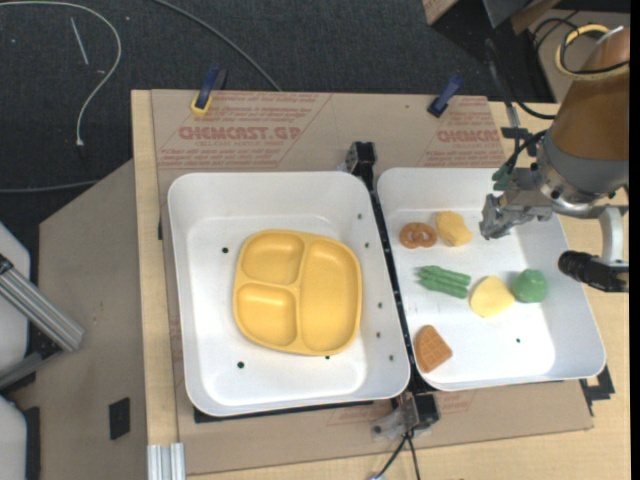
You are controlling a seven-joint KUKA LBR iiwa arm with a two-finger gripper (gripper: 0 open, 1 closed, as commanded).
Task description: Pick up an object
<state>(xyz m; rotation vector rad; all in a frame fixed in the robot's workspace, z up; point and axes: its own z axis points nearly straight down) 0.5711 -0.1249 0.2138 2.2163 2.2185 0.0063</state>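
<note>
Now gripper (497,220) just right of yellow block (453,229), apart.

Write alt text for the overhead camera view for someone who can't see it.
A grey robot arm's gripper hovers over the right white bin of small toy foods, beside a yellow block. The left bin holds a yellow divided plate.
</note>
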